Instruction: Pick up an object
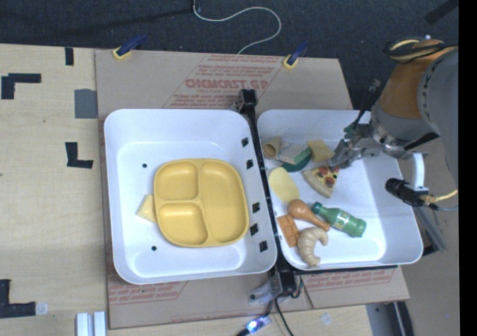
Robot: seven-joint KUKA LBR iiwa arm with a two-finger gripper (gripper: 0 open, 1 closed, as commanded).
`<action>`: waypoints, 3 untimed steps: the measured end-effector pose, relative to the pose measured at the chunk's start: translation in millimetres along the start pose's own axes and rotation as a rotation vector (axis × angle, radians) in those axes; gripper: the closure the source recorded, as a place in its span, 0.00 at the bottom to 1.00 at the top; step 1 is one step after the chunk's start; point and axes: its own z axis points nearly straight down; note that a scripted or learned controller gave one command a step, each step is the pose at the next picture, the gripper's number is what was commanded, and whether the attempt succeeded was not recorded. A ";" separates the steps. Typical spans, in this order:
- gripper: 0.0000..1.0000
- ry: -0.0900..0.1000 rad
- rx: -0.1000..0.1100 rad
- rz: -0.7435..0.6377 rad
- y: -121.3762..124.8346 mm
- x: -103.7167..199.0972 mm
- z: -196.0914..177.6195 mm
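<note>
The right bin (387, 252) holds several toy foods: a pizza slice (323, 179), a green bottle (340, 220), a croissant (311, 244), a carrot (287, 229), a drumstick (301, 210), a pale yellow piece (282, 184) and a green-and-tan item (292, 154). My gripper (342, 154) reaches in from the right and hangs just above and to the right of the pizza slice, its fingers pointing down toward it. Nothing shows between the fingers.
The left bin (123, 148) holds a yellow divided plate (201, 203) with a pale yellow wedge (144, 208) tucked by its left side. A black divider (255, 170) separates the bins. A white cable (238, 18) lies behind on dark cloth.
</note>
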 end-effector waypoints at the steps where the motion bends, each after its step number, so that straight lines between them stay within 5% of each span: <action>1: 1.00 0.000 0.000 0.002 0.4 11.4 -50.8; 2: 1.00 -0.001 -0.003 0.003 -2.9 3.5 -107.6; 3: 1.00 0.000 0.001 0.002 -2.3 4.5 -122.3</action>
